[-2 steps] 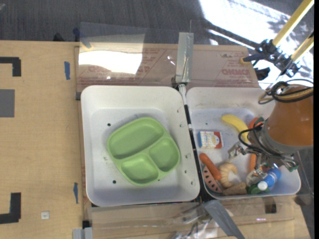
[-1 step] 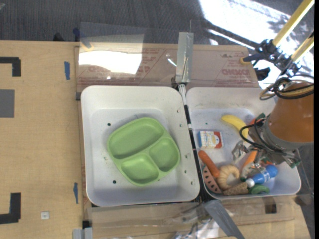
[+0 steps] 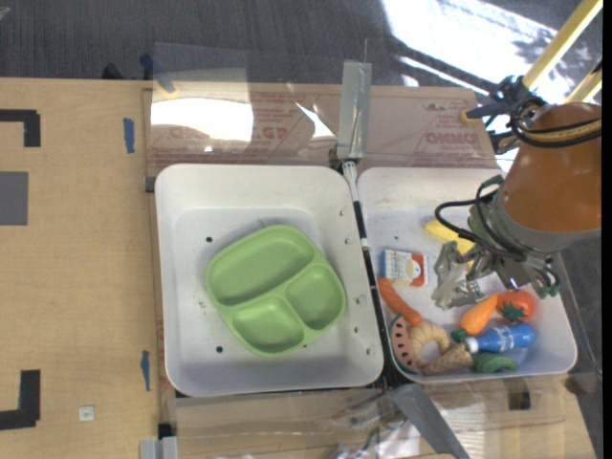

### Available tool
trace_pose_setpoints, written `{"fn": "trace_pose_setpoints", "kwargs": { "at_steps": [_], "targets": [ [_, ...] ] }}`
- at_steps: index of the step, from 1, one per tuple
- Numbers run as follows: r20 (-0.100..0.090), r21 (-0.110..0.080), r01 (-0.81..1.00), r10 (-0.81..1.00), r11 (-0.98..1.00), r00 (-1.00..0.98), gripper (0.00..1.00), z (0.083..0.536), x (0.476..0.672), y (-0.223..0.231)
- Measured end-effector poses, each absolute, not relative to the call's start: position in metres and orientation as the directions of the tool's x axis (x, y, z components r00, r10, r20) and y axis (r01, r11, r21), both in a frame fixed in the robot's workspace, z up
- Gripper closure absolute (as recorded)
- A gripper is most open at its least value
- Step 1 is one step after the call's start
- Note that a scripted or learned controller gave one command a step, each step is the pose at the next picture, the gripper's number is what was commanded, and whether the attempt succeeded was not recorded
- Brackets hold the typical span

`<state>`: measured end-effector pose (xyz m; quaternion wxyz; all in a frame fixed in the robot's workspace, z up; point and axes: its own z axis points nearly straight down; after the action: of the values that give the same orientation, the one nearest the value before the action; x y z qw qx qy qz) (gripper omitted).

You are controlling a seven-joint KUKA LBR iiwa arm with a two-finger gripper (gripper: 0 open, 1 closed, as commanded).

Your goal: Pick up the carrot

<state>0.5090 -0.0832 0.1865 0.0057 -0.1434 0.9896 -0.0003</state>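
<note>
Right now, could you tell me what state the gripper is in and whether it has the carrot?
Gripper: over the right bin, just left of the carrot; whether it is open or closed cannot be told, and no carrot shows in it.

I see the carrot (image 3: 478, 314) lying in the right bin (image 3: 564, 357), toward its near right part. It's a short orange toy with a rounded body, tilted so one end points up and right. It rests among other items, just above a blue bottle (image 3: 502, 338).
</note>
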Motion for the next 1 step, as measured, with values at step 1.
{"fn": "trace_pose_setpoints", "kwargs": {
  "at_steps": [1],
  "targets": [
    [-0.009, -0.002, -0.283, -0.283, 0.959, -0.959, 0.0, 0.1856, 0.5084, -0.0838]
  ]
}}
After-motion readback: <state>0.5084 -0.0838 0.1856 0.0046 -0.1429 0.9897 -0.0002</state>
